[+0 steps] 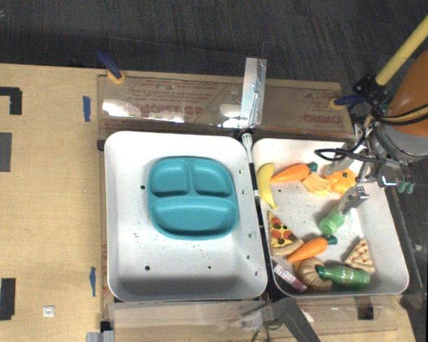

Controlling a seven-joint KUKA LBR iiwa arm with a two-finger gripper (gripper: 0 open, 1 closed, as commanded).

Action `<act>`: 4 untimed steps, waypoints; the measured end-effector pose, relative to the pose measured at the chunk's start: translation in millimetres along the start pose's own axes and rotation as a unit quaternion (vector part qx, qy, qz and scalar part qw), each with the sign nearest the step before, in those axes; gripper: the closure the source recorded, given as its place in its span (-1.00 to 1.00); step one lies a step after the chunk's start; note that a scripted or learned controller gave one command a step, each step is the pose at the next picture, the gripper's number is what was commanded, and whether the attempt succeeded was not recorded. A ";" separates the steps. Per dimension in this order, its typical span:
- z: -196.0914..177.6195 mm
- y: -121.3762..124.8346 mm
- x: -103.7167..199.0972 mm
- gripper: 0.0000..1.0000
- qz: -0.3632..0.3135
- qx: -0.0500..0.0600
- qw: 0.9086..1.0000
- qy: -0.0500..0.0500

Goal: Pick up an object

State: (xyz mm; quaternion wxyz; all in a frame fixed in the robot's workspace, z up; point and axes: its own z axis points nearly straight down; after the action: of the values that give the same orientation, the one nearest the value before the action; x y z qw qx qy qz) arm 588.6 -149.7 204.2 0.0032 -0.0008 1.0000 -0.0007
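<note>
My gripper (351,200) hangs low in the right bin (397,240), near its far right side, coming down from the arm at the upper right. Its tip sits just above and to the right of a small green toy (331,223), and whether they touch is unclear. An orange toy (339,181) and a pale orange wedge (316,184) lie right behind the gripper. Further toy food in this bin: a banana (265,184), a carrot (292,173) at the back, a second carrot (309,249), two pizza slices (281,234) (360,255), a green cucumber (347,276) and a brown bread piece (310,273).
The left bin (122,199) holds a teal divided plate (193,197). A clear plastic sheet and a metal bracket (253,91) stand behind the bins. The wooden bench (38,196) stretches away to the left. Cables hang by the arm (405,103) at the upper right.
</note>
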 end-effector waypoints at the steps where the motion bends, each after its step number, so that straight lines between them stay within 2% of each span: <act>1: 111.2 -7.3 48.0 -1.00 -0.055 0.000 0.999 -0.001; 2: 100.2 -5.2 45.4 1.00 -0.057 0.001 0.998 -0.005; 3: 13.3 70.7 -17.1 1.00 -0.031 -0.001 1.000 -0.005; 4: -5.2 66.7 -75.8 1.00 -0.061 -0.001 0.998 -0.002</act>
State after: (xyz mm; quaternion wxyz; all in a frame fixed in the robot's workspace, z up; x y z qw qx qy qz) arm 664.3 -82.9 209.8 0.0052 -0.0616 0.9981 -0.0002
